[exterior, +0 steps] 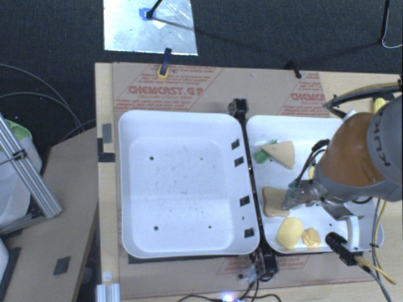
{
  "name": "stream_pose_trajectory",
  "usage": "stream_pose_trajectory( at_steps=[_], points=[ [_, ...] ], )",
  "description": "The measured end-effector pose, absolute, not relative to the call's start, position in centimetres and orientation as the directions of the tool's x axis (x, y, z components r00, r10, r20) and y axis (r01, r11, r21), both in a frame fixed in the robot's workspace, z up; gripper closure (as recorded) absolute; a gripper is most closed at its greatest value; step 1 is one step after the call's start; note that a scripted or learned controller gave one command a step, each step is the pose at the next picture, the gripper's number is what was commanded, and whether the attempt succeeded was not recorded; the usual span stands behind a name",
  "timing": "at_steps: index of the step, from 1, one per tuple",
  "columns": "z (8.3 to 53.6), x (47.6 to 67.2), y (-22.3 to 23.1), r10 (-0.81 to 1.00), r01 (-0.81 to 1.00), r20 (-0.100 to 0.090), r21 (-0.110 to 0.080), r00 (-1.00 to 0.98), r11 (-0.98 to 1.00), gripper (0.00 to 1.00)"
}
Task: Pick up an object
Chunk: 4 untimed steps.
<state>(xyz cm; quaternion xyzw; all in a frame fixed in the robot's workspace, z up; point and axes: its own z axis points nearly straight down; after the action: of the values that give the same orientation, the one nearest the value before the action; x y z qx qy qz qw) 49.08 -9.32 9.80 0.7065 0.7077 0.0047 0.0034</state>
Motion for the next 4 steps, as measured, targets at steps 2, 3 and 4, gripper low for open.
stream_pose_trajectory(
  at_steps=[2, 3, 4],
  points=[
    [38.0, 48.7, 3.1, 1.0, 1.0, 0.002, 0.005, -0.01, 0.01, 1.0],
    [35.3, 48.6, 11.1, 1.0, 1.0, 0.003, 0.0, -0.012, 0.012, 1.0],
    [28.4, 53.7, 8.9, 1.0, 1.0, -0.002, -0.003, 0.002, -0.002, 1.0]
  ],
)
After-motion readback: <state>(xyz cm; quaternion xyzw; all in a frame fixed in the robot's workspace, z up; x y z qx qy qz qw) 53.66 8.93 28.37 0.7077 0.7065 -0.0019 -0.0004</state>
